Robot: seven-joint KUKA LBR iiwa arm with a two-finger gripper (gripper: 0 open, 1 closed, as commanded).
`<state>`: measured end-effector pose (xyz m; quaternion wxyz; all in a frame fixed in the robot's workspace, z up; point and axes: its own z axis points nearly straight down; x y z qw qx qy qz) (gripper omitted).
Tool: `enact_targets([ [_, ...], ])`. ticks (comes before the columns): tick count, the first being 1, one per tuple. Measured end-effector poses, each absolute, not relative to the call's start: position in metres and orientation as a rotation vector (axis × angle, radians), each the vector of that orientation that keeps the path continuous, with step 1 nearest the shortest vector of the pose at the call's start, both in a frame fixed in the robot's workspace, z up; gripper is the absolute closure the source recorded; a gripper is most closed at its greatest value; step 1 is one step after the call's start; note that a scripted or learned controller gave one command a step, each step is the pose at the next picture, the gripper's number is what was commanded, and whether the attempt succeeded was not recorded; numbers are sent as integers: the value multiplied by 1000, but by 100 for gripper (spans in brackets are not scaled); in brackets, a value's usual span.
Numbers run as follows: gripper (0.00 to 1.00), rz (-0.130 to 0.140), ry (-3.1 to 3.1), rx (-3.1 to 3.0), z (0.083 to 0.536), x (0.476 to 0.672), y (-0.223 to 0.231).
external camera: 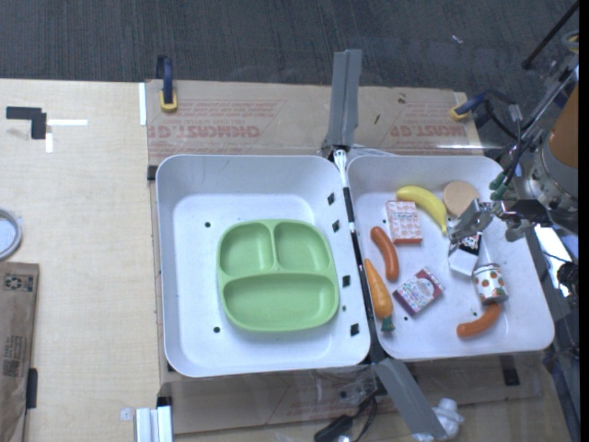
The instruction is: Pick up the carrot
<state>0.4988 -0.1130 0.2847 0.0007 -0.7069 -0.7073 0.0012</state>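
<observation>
The carrot (375,286) is orange with a green tip and lies lengthwise along the left wall of the right bin (534,339), near its front. My gripper (488,221) hangs over the right part of that bin, well to the right of the carrot and a little behind it. It stands open, with nothing between its fingers. A small white and black packet (466,251) lies just below it.
A red sausage (385,251) lies right beside the carrot, and a pink box (419,292) sits to its right. A banana (423,203), another pink box (404,222), a tan disc (460,196), a small can (490,284) and an orange sausage (479,322) share the bin. The left bin (184,274) holds a green divided plate (276,274).
</observation>
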Motion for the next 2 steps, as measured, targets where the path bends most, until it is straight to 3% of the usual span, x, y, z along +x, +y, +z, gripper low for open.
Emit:
enact_targets([
  [1, 0, 4, -2243, -2197, 229, 532, -86],
  [2, 0, 1, -2223, -2217, 92, 482, -106],
])
